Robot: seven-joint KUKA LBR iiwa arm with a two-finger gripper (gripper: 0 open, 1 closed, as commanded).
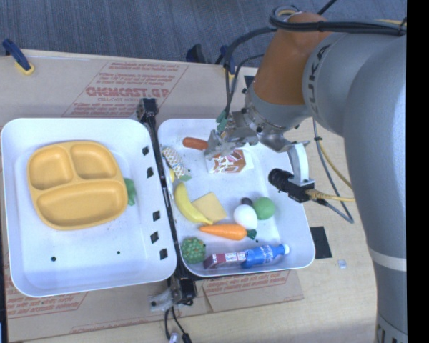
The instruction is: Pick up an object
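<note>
My gripper (224,143) hangs low over the back of the right bin (297,224), coming down from the grey arm with its orange band. It sits just above a red and white packet (227,163) and right beside a red sausage (194,143). Nothing shows as held. Further forward in the same bin lie a corn cob (174,160), a banana (185,204), a yellow cheese wedge (210,206), a carrot (224,230), a white egg (244,214), a green ball (265,208), a small green round item (193,249) and a blue-capped bottle (247,256).
The left bin (79,263) holds a yellow divided plate (76,184) with a small green object (131,191) at its right side. A black divider with clips (157,184) runs between the bins. A black cable part (289,184) hangs over the right bin's right side.
</note>
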